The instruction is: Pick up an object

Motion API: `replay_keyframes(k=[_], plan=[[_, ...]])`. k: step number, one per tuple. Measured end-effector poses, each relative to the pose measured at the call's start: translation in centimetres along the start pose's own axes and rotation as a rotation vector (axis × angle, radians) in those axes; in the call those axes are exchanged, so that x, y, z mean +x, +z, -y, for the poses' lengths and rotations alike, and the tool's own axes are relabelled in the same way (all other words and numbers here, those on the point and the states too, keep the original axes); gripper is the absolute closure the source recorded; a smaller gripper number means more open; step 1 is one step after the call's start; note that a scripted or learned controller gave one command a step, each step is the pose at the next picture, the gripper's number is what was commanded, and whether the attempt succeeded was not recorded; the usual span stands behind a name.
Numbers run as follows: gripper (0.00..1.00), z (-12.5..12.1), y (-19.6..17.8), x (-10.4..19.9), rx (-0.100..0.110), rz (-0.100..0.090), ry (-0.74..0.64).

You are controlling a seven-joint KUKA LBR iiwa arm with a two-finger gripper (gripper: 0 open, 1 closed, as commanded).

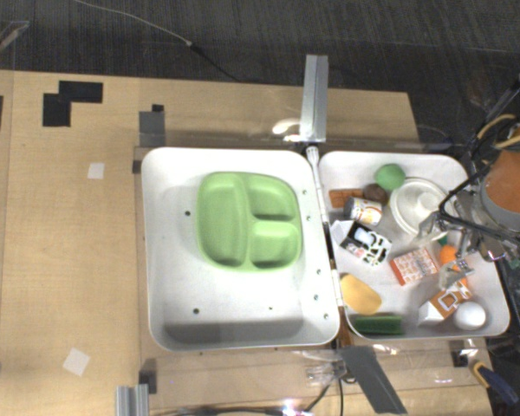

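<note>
Bins (156,258): two; green tray (247,219): one

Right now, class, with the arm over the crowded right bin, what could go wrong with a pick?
1. The right bin is packed tight: closing on the orange carton may nudge the black-and-white box beside it.
2. The white ball lies near the bin's corner; it could roll away from the fingers.

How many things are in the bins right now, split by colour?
Green: 3, the divided tray in the left bin, the ball and the dark green piece
White: 2, the cup and the egg shape
Yellow: 1, the wedge
Printed packs and small jars: about 5, too cluttered to tell exactly
Total: about 11
</note>
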State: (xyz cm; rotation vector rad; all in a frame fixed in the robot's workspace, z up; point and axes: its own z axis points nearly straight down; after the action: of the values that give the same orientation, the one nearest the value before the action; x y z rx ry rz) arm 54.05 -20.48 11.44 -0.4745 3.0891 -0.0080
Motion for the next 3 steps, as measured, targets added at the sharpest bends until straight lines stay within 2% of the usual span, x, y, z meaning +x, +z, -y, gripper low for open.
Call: replay_keyframes(k=[1,2,3], plan=[[0.00,-0.4,0.3,1.6,0.019,0.028,0.024],[0.00,-0.2,0.7,0.6,0.012,0.019,0.008],[0.00,-0.6,0.2,2.2,0.030,0.047,0.013]])
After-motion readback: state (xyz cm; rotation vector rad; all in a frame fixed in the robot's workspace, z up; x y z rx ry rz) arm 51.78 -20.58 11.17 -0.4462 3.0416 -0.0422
